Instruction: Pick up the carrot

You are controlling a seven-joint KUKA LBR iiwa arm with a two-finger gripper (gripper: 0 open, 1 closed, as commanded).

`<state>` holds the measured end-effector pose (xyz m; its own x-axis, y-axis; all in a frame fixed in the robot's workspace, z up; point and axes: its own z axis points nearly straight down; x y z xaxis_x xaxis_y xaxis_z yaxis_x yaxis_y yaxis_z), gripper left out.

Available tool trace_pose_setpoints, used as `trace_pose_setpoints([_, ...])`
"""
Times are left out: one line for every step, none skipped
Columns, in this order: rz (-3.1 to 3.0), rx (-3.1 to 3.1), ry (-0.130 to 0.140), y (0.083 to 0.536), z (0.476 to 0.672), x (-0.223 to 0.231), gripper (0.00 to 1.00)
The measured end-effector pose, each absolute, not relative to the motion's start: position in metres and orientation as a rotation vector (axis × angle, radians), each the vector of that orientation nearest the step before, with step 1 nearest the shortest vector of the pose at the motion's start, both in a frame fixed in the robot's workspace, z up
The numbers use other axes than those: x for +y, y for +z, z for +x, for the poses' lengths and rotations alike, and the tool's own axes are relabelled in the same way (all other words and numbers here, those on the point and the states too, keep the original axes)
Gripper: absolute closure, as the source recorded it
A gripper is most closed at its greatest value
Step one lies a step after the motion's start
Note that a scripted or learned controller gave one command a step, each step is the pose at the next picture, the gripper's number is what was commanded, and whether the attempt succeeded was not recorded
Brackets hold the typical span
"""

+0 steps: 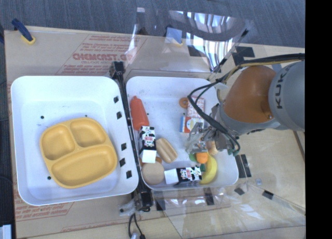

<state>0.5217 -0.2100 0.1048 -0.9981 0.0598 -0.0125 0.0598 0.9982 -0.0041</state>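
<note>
A banana (209,171) and milk carton (182,174) are lying nearest in the right bin (166,85), the small orange carrot (202,157) sitting beneath the pincer (203,140), grip state indiscernible. A yellow sectioned plate (78,152) is filling the left bin (31,90).

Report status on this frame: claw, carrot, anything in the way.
Claw low in right bin, finger state unclear. Carrot just below it, not seen gripped. Banana and milk carton crowd the carrot.
</note>
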Motion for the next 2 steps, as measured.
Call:
trace_pose_setpoints([0.558,3.086,-0.002,0.1701,0.5555,-0.2103,1.0])
trace_pose_setpoints([0.558,3.088,-0.002,0.1689,0.5547,-0.2101,0.0])
